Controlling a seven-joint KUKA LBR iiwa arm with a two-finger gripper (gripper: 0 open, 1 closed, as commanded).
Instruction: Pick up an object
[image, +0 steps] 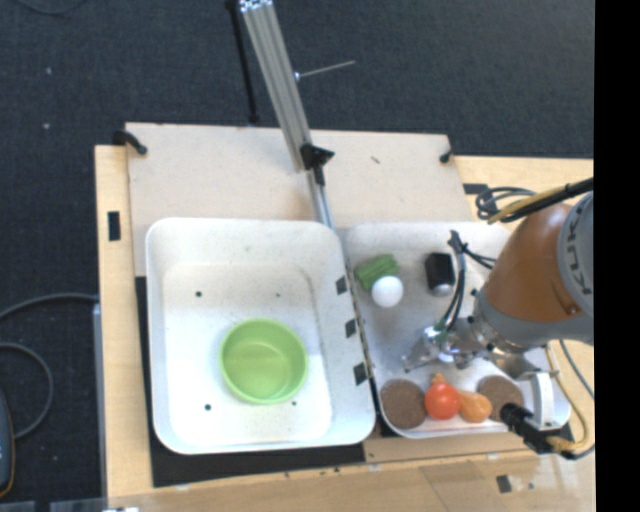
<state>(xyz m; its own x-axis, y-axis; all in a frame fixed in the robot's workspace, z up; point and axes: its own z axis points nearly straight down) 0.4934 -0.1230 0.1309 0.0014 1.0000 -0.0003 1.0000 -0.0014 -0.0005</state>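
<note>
My gripper (441, 349) hangs low over the right bin (400, 238), under the orange wrist band. Just below it lies a red-orange round object (442, 401), with a small orange piece (476, 406) touching its right side. A brown disc (403, 401) sits to the left of them at the bin's front, and another brown disc (496, 388) shows partly under the arm. Farther back lie a white ball (387, 291), a green block (377, 268) and a black block (438, 272). I see nothing held in the gripper.
The left bin (180, 250) holds a green bowl (263, 360) near its front middle. A slanted metal pole (285, 95) rises from between the bins at the back. Cables (500, 205) trail along the arm at the right.
</note>
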